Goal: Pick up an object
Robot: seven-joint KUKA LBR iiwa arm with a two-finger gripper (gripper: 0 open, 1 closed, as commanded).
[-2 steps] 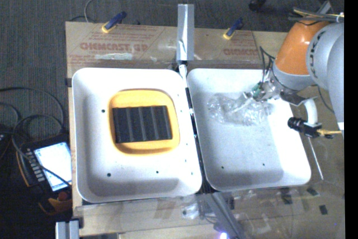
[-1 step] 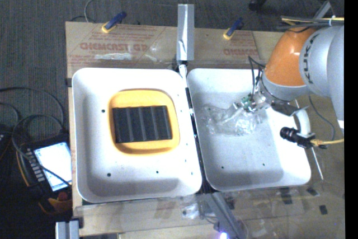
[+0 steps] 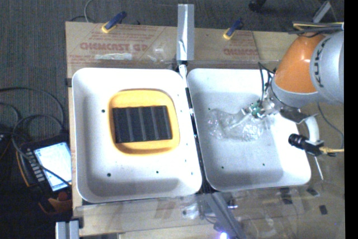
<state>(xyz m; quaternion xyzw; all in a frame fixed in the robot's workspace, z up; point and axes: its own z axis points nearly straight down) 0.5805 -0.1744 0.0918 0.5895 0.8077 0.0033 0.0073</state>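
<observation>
A yellow-rimmed tray with a black ribbed insert [image 3: 143, 122] lies flat in the left bin [image 3: 89, 87]. A crumpled piece of clear plastic wrap [image 3: 235, 125] lies in the middle of the right bin [image 3: 224, 170]. My gripper [image 3: 257, 110] hangs low at the plastic's upper right edge, under the grey and orange arm [image 3: 305, 73] that reaches in from the right. The gripper's tip looks to be touching or just above the plastic; a small green spot shows there.
A metal divider post [image 3: 184, 31] stands at the back between the bins. Two blue-and-yellow clamps [image 3: 113, 21] hold the cardboard at the bench's rear. A black cable fitting [image 3: 302, 143] juts out beside the right bin's right wall. A tablet [image 3: 50, 160] lies off the bench to the left.
</observation>
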